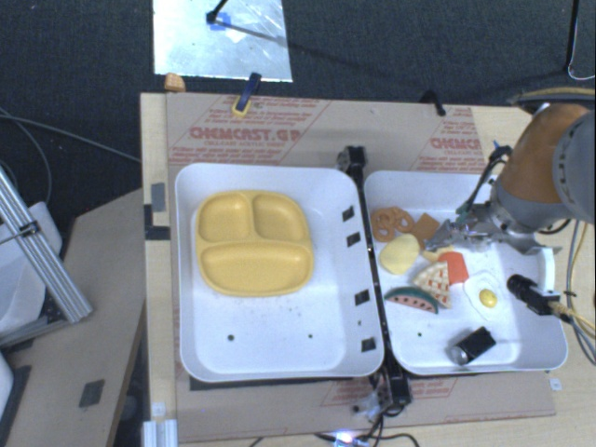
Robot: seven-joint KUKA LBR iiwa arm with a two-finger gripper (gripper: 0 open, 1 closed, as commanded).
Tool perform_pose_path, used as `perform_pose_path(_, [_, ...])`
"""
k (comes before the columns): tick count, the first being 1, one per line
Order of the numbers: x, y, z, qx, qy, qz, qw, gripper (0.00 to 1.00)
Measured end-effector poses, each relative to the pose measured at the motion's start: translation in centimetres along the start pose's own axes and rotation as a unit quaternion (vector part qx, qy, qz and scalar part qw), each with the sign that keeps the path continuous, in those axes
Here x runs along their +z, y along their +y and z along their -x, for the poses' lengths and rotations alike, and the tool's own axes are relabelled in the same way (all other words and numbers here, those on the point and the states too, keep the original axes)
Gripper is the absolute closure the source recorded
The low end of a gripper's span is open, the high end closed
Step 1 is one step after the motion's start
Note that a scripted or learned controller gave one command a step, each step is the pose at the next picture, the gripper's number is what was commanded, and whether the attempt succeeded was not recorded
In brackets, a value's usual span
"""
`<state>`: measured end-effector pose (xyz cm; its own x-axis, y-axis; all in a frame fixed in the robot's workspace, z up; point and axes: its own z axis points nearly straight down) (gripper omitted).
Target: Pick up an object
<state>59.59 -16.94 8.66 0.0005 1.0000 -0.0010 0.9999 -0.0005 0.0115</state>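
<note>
Yellow and lumpy, a toy potato [399,253] is seen in the right bin [531,343], just left of and below the gripper [451,234], apart from it; whether the gripper is closed cannot be told. Around the potato are set a pretzel [392,221], a pizza slice [436,281], a watermelon slice [411,299], a fried egg [486,297] and a black block [473,344]. A compartment plate [253,242] is held by the left bin [270,343].

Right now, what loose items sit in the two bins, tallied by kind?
Divided yellow tray: 1
Toy food pieces: 7 (pretzel, brown cracker, yellow lump, pizza slice, orange-red piece, watermelon slice, fried egg)
Black and silver object: 1
Total: 9
</note>
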Motion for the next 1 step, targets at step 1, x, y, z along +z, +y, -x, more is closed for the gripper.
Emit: perform_pose_path(1, [-0.40, 0.21, 0.80, 0.000, -0.002, 0.003, 1.0000, 0.00])
